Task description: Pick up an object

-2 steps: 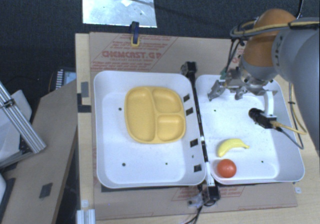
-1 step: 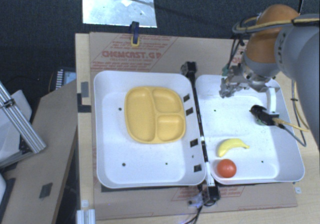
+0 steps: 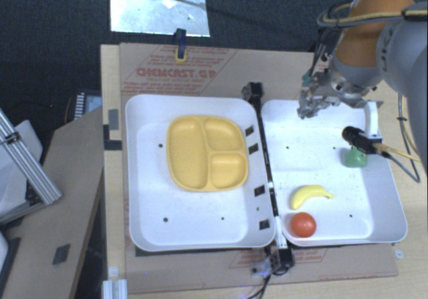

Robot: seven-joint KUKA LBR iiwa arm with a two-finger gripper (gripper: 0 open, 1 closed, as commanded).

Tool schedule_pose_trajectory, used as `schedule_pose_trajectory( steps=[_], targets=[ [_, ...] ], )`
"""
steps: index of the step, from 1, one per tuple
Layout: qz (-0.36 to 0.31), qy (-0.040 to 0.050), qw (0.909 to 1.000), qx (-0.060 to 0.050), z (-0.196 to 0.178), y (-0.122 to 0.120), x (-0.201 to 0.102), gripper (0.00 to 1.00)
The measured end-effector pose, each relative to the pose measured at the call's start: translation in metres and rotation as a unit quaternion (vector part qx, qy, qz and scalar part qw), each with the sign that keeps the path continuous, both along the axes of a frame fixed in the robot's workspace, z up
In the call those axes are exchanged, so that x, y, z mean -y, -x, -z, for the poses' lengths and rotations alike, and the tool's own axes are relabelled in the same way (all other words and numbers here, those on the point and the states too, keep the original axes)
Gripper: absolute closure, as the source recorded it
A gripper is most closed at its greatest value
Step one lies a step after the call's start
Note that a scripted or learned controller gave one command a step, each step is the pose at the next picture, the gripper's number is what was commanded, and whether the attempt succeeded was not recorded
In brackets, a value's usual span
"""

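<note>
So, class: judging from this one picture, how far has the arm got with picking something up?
Nothing looks picked up yet. The banana, tomato and green object all lie in the right bin. The gripper hangs over that bin's far edge, away from them. Reaching, grasping and lifting are all left.

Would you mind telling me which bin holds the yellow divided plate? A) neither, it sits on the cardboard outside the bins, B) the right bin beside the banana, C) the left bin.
C: the yellow divided plate lies in the left bin, while the banana and tomato lie in the right bin.
</note>
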State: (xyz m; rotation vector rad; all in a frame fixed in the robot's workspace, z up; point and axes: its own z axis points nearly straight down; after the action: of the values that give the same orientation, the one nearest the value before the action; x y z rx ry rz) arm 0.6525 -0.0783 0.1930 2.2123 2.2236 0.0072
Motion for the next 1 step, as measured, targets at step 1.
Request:
schedule_pose_trajectory(
  steps=[1],
  targets=[
    [0.000,0.0002,1.0000,0.000,-0.0454,-0.0016,0.0001,1.00]
  ],
)
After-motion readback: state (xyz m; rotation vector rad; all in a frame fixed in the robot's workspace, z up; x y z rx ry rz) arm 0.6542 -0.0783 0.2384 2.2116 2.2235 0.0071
